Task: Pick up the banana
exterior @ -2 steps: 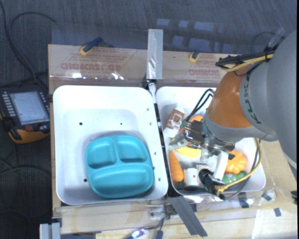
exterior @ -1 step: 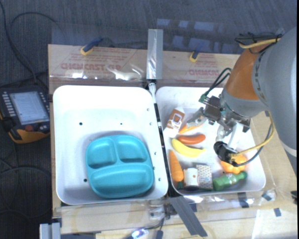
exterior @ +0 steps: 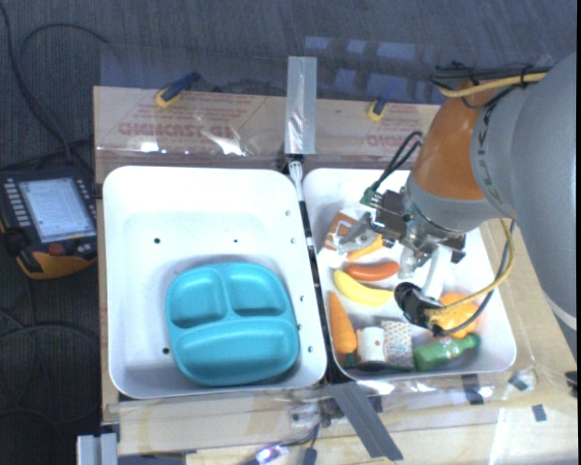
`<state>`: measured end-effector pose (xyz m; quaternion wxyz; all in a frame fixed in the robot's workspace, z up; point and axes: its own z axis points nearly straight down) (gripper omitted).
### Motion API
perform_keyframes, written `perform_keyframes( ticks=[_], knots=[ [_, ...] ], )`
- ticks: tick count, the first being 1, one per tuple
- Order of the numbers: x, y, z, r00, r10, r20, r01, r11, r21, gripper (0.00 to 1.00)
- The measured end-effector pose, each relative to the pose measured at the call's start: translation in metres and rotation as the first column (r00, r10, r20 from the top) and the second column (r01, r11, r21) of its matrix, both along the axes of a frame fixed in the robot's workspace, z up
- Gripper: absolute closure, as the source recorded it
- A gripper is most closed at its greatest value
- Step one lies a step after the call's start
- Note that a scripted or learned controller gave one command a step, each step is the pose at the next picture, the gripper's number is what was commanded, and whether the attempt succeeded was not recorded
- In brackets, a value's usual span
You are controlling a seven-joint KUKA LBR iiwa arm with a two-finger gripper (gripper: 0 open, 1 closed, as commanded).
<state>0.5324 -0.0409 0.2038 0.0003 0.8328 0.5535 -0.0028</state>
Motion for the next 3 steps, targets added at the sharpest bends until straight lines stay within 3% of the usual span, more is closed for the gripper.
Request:
perform_keyframes(
  ticks=[1, 2, 3],
  knots=[
    [-0.028, -0.014, -0.021, 0.963, 0.271, 0.0, -0.271, 0.963, 0.003, 0.0],
    [-0.05, -0.063, -0.068, 0.957, 0.292, 0.0, -0.292, 0.957, 0.005, 0.0],
    [-0.028, 0.0, -0.021, 1.0, -0.015, -0.001, 0.015, 1.0, 0.003, 0.0]
  ],
)
